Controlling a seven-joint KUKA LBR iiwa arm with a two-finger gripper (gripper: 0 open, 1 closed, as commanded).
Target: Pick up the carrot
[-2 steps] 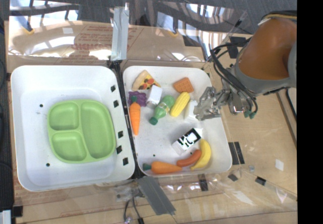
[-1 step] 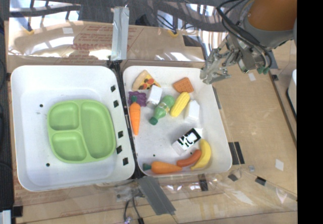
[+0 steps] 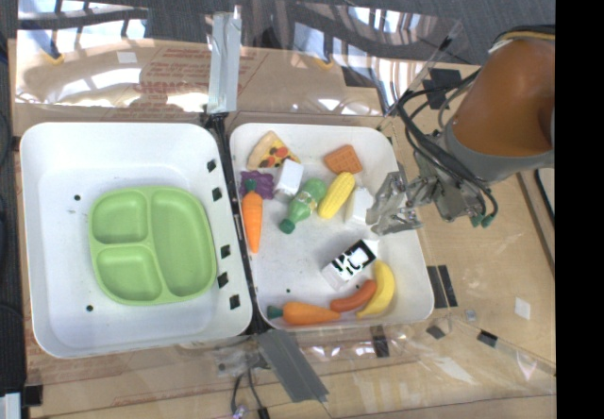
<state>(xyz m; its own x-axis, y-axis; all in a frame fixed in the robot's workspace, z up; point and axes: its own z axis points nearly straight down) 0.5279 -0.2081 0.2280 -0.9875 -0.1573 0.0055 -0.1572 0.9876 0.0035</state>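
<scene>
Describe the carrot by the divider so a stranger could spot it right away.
Look in the right white bin, along its left wall beside the bin holding the green tray. The carrot lies there lengthwise, just below a purple toy. Unlike the other carrot at the bottom wall, it points down and stands alone.

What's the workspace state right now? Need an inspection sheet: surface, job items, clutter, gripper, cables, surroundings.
Surface: two white bins; left bin holds a green divided plate.
Job's things: carrot lies along the right bin's left wall; a second carrot lies at its front edge.
Clutter: pizza slice, corn cob, banana, green bottle, black-and-white box.
Gripper: gripper over the right bin's right rim, holding nothing seen.
Cables: black cables at the wrist.
Surroundings: cardboard behind the bins.
</scene>
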